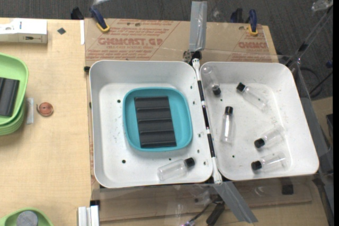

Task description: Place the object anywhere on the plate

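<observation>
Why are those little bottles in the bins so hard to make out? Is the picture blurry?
Camera view: sharp enough and evenly lit, with soft shadows. The clear vials blend into the white right bin; mainly their black caps stand out. The teal plate contrasts strongly.

Along the right edge, thin dark rods (312,35), whether the robot's own unclear.

Two bins sit side by side. In the left bin (106,166) a plate (130,114) carries a ridged block (154,121), and one vial (175,168) lies in front of the plate (off it, near the bin's front wall). The right bin (296,114) holds five vials (227,123) scattered well apart.
</observation>
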Action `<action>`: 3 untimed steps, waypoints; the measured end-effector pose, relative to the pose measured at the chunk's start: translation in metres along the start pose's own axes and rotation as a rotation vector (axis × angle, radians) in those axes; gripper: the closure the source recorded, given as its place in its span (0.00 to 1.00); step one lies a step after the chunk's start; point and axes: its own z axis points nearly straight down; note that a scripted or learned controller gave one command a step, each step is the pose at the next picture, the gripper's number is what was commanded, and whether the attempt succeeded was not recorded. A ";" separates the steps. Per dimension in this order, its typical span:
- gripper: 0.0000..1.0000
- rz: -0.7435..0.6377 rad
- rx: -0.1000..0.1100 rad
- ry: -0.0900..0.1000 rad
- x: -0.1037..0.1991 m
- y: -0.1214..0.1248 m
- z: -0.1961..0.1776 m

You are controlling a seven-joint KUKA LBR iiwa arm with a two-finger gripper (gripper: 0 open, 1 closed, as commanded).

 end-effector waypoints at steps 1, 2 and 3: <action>0.00 0.000 0.000 0.000 0.000 0.000 0.000; 0.00 0.000 0.000 0.000 0.000 0.000 0.000; 0.00 0.000 0.000 0.000 0.000 0.000 0.000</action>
